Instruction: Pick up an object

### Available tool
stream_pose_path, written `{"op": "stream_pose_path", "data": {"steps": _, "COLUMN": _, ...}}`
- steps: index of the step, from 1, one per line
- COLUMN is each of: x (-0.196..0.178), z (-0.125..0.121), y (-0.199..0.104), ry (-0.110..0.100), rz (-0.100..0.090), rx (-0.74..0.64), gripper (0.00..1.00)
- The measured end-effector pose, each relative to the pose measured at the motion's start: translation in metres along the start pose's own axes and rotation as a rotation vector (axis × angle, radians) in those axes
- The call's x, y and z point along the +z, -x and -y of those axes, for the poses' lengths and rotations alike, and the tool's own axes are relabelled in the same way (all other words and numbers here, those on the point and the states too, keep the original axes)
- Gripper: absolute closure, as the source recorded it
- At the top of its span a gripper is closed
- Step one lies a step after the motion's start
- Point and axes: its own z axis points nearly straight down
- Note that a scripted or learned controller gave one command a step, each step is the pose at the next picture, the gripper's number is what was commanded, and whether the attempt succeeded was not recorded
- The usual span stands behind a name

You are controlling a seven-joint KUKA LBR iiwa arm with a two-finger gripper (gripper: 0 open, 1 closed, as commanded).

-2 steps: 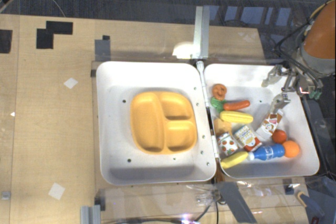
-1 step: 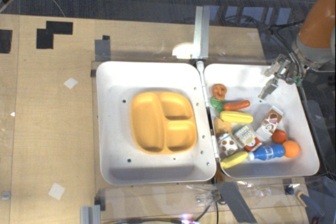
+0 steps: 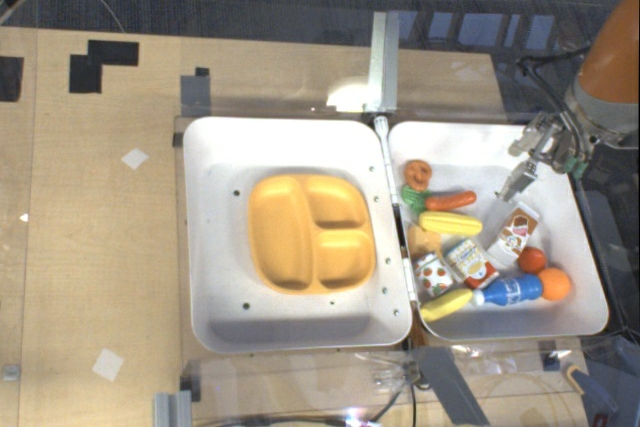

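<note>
The right bin [image 3: 590, 315] holds several toy foods: a brown pretzel [image 3: 417, 174], a red sausage [image 3: 451, 201], a green vegetable [image 3: 414, 200], a yellow corn cob [image 3: 449, 224], a banana [image 3: 446, 304], small cartons [image 3: 466, 260], a blue-and-white bottle [image 3: 509, 292], a red tomato [image 3: 532, 259] and an orange [image 3: 555, 284]. My gripper [image 3: 530, 165] hangs over the upper right of this bin, above the bare floor, with its fingers apart and nothing between them. A small carton [image 3: 516, 234] lies just below it.
A yellow divided plate [image 3: 310, 232] sits in the middle of the left bin [image 3: 215, 215]. A metal post [image 3: 384, 60] stands behind the wall that the two bins share. The arm's orange band [image 3: 612, 65] is at the right edge.
</note>
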Motion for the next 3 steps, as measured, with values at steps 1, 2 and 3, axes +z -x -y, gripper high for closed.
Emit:
{"op": "stream_pose_path", "data": {"steps": 1, "x": 0.076, "z": -0.004, "y": 0.034, "ry": -0.003, "rz": -0.006, "rx": 0.291, "gripper": 0.0}}
{"op": "stream_pose_path", "data": {"steps": 2, "x": 0.093, "z": -0.053, "y": 0.007, "ry": -0.001, "rz": -0.004, "rx": 0.528, "gripper": 0.0}}
{"op": "stream_pose_path", "data": {"steps": 3, "x": 0.094, "z": -0.094, "y": 0.001, "ry": -0.011, "rz": -0.008, "rx": 0.748, "gripper": 0.0}}
